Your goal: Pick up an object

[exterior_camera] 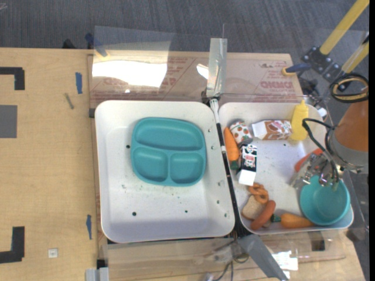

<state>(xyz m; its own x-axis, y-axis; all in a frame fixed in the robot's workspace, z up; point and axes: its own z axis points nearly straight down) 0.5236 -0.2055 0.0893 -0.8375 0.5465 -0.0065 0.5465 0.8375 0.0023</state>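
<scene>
My gripper (318, 173) hangs low over the right bin (275, 157), at the upper left rim of a teal bowl (326, 204) in the bin's front right corner. A small red-orange item (306, 160) lies just left of the gripper; whether they touch is unclear. Further left in that bin are an orange carrot (232, 146), a black-and-white milk carton (249, 157), a snack packet (271, 129) and a yellow bottle (299, 120). Along the front lie a bread piece (252, 206), a sausage (265, 213) and a second carrot (295, 220).
The left bin (111, 174) holds a teal divided plate (169, 151). A ridge between the two bins runs down the middle. The arm's orange band (356, 127) rises at the right edge, with yellow struts and cables behind it.
</scene>
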